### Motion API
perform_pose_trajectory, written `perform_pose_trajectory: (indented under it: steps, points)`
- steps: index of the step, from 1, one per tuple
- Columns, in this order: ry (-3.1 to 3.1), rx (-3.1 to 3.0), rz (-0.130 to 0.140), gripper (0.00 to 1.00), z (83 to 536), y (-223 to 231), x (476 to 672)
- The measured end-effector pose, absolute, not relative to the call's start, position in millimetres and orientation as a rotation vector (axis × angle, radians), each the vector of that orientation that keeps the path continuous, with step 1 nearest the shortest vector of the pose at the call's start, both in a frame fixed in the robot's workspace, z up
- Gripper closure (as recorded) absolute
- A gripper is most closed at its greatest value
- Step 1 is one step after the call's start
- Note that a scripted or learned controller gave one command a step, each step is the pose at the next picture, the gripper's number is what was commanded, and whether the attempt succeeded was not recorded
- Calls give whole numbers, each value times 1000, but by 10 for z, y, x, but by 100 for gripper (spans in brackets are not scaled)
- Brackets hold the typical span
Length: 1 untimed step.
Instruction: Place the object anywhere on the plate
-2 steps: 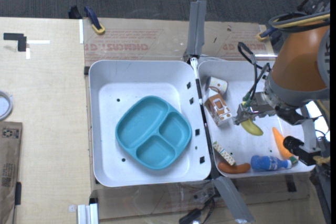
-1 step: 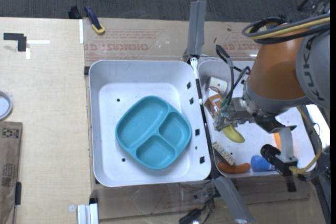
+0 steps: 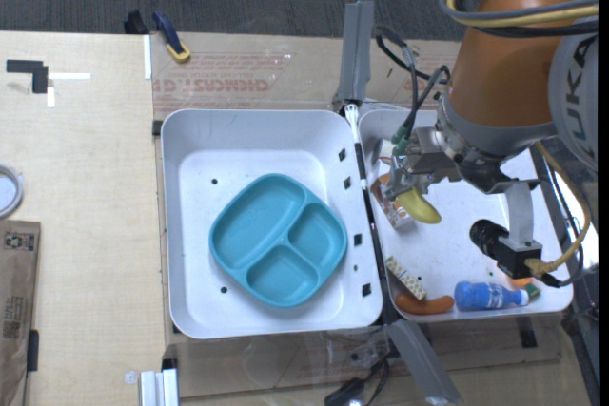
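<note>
The pale worktop point(image 3: 86, 166) carries two white bins side by side. The grey arm point(image 3: 519, 43), with its broad orange band, comes in from the right and hangs over the right bin point(image 3: 457, 242), covering much of that bin's far half.

The left bin point(image 3: 190, 166) holds only the blue plate point(image 3: 257, 223), a rounded dish with three compartments, lying flat near the bin's middle with nothing on it. A grey upright bar point(image 3: 358, 52) and the bins' touching walls stand between the plate and the things in the right bin.

The tool point(image 3: 402, 178) is low in the right bin, close to the shared wall. Whether it is open or closed cannot be told. The yellow banana point(image 3: 421, 208) lies just below the tool, touching or nearly touching it, well apart from the plate. A small pale packet point(image 3: 394, 210) sits just beside the banana, toward the wall.

Along the near wall of the right bin lie a blue bottle point(image 3: 487, 296) on its side and an orange-red sausage point(image 3: 425, 304) just left of it. A small speckled strip point(image 3: 404, 279) lies above the sausage.

At the worktop's left edge sit a tape roll point(image 3: 6, 193) and a brown paper bag point(image 3: 19, 299).
</note>
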State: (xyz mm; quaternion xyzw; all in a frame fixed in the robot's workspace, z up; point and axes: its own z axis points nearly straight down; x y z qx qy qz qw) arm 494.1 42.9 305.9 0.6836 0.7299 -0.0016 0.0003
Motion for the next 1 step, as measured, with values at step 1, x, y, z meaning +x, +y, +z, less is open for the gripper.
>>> perform_pose_trajectory:
  steps: [1]
  points:
    - [2292, 2152, -10, 100, 2218, 1289, 4969]
